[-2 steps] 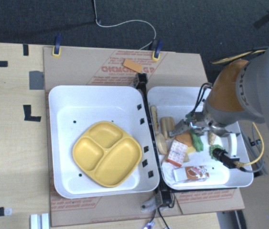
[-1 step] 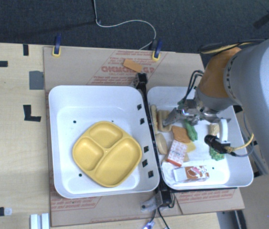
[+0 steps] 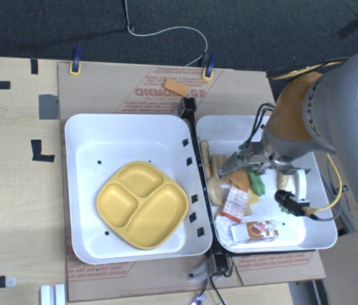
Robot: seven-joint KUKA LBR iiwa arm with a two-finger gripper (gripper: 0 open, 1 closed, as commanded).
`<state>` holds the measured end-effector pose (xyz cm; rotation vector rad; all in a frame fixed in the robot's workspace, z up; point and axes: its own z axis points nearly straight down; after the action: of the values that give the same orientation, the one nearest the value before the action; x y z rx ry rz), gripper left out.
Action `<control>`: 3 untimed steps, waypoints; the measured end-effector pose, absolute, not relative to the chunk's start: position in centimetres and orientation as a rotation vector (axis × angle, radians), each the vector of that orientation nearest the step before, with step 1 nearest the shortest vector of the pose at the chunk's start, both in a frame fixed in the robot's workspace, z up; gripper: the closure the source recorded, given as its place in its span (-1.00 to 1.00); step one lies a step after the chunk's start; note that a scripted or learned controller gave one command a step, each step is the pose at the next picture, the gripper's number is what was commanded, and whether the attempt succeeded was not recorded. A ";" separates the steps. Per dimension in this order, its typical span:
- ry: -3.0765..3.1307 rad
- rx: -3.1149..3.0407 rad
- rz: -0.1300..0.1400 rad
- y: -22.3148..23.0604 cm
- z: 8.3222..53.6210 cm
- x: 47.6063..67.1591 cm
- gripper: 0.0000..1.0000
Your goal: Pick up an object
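The right bin holds several small items: an orange piece, a green piece, a white packet with red print, a white and orange box and a beige round piece. My gripper is low in this bin, just above the orange and green pieces, with the arm's orange band behind it. I cannot make out anything held in it. A yellow divided plate lies in the left bin.
A black divider runs between the two bins. A wooden stick lies along the right bin's left wall. A small orange block sits on the cardboard behind the bins. A yellow cable loops by the right bin's right side.
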<state>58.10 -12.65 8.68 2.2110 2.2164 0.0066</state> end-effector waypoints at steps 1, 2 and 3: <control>2.218 2.217 0.000 -17.9 14.7 62.7 -1.00; 2.224 2.224 -0.007 -14.7 7.9 58.0 -1.00; 2.222 2.221 -0.002 -15.1 8.3 55.8 -1.00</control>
<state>55.85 -15.07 8.29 2.2206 2.2221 -0.0021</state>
